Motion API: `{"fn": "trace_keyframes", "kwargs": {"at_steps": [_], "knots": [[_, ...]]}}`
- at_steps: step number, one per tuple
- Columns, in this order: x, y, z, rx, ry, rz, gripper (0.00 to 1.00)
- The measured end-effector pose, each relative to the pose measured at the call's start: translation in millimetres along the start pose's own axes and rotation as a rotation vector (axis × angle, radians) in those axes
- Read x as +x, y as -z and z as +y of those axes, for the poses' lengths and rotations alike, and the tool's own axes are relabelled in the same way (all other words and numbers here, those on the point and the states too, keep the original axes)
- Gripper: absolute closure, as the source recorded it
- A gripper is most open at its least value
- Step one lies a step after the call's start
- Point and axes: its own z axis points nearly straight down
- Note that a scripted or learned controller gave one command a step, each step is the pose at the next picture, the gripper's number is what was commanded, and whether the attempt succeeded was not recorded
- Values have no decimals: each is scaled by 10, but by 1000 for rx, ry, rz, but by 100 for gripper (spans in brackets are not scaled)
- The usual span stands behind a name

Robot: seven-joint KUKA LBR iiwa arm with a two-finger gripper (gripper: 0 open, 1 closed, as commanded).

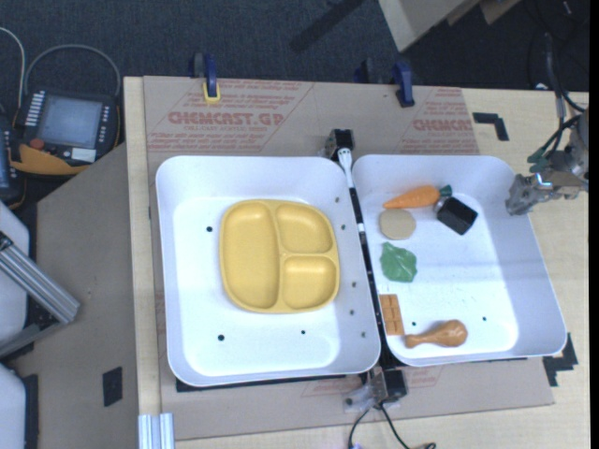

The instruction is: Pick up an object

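The right bin (524,279) holds a toy carrot (413,197), a black block (457,214), a beige round piece (397,224), a green leafy piece (400,264), a small orange waffle-like bar (391,313) and a toy chicken drumstick (436,335). My gripper (526,195) hangs at the bin's upper right rim, right of the black block and apart from every object. Nothing shows between its fingers.
The left bin (187,325) holds a yellow three-compartment plate (279,254). A pendant with a screen (65,124) lies off the bench at the far left. Blue clamps (403,82) stand on the bench's back edge. Cables hang at the right edge.
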Motion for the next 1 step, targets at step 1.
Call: {"fn": "trace_keyframes", "kwargs": {"at_steps": [1], "knots": [[-6,318,12,2,1,1,100]]}}
